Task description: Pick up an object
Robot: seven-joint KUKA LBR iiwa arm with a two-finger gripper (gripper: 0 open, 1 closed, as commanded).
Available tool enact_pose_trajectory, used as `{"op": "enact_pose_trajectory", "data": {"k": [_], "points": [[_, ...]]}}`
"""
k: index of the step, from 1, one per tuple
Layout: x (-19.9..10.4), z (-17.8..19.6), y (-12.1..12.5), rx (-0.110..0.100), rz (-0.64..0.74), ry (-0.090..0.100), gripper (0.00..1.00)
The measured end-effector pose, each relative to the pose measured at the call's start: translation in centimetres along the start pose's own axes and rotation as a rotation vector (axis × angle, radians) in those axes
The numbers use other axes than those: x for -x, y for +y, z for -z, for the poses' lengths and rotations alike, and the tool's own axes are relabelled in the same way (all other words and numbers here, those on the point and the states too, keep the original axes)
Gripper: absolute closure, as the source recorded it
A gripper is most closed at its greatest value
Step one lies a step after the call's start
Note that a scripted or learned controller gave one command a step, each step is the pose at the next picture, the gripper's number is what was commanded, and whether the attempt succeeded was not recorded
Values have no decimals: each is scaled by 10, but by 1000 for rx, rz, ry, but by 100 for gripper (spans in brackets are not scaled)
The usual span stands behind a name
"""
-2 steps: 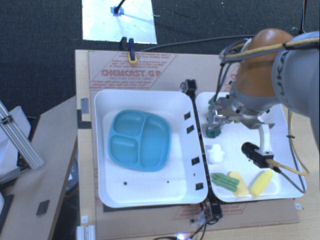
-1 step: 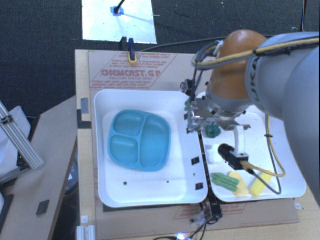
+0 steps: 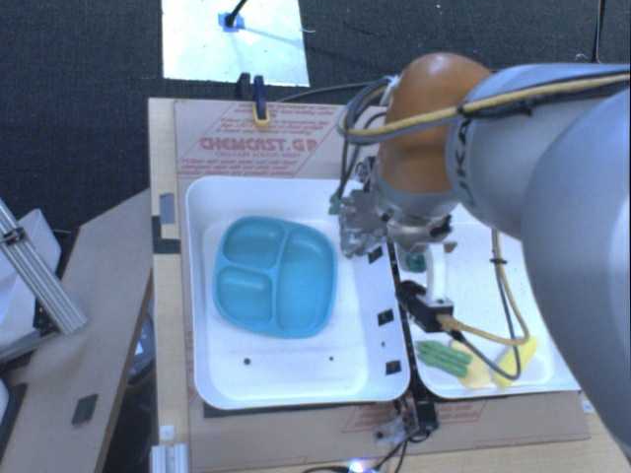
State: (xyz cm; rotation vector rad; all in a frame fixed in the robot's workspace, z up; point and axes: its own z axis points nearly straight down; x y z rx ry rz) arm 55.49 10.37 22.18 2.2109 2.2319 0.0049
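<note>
Green object [image 3: 443, 357] lies unpicked near the right bin's [image 3: 552, 371] front edge, while the gripper [image 3: 394, 233] hangs above the back, grip state hidden.

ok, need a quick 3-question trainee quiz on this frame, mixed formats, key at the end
1. True or false: the blue divided plate lies in the left bin.
2. Multiple choice: the green object lies in (A) the left bin, (B) the right bin, (C) on the cardboard sheet behind the bins.
3. Fill in: the pincer hangs roughly above the ______ between the two bins.

Key: 1 true; 2 B; 3 divide (the adjoining rims).
</note>
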Motion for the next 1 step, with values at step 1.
{"op": "enact_pose_trajectory", "data": {"k": [1], "points": [[3, 0, 0, -1, -4, -2, 0]]}}
